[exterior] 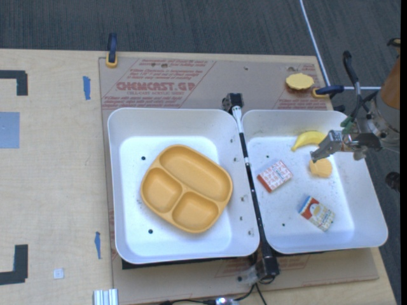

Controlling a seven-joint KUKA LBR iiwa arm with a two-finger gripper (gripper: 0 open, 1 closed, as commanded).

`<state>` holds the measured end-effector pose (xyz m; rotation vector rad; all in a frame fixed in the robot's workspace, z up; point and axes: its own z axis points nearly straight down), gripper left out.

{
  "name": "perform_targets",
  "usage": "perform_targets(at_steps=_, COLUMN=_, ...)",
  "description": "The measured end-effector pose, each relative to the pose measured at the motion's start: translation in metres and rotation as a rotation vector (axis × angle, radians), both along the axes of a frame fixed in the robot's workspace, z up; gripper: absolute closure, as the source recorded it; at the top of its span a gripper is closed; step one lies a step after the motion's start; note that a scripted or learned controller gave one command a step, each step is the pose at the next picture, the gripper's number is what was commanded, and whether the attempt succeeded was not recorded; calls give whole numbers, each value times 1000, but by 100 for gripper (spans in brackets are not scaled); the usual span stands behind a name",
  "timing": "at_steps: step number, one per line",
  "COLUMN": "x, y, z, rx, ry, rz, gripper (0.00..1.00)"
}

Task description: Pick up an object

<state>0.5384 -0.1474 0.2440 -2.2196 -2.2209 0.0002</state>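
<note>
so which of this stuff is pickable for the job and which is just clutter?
Job:
- banana, right bin
- yellow lump, just below the hand
- red packet
- blue-and-red packet

Lying about:
- yellow tray, left bin
- yellow disc on the board behind the bins
- clamps
</note>
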Motion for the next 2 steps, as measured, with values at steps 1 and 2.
perform_targets(at_steps=1, x=6, y=-6, z=-158, rx=-2, ry=-4, rz=0, gripper=0)
perform_targets(at_steps=2, x=-46, y=23, z=-158, rx=0, ry=-2, rz=-1, gripper=0)
